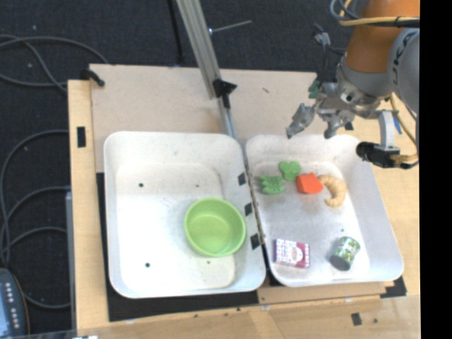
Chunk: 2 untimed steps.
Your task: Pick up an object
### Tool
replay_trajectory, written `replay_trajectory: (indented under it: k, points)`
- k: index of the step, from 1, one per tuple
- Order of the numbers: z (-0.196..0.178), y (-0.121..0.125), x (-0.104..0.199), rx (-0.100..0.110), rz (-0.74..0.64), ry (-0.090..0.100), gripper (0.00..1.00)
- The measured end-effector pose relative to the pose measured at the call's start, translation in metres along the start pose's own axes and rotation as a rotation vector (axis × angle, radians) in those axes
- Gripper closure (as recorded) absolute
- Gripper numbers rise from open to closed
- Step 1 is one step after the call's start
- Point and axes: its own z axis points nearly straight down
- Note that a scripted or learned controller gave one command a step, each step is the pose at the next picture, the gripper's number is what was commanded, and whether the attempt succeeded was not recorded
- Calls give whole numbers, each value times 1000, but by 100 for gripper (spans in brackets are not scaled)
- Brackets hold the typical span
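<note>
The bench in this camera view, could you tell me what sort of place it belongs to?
Probably a robotics lab test bench: a KUKA arm with its gripper above two white bins, toy-like items such as a green bowl, and loose cables on dark floor.

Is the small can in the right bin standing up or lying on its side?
Lying on its side. The can shows its green printed wall along its length, with one dark round end facing the bin's lower corner.

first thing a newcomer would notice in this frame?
Probably the bright green bowl, alone in the left bin near its right wall. Next, the arm's orange band at upper right, with the gripper open above the right bin's far rim, holding nothing. Below it sits a cluster: two green pieces, an orange block and a tan croissant-like toy.
</note>
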Motion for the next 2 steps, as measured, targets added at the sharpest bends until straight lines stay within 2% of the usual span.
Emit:
replay_trajectory:
  k: [2]
  points:
    - [121, 1, 1, 2, 0, 1, 0]
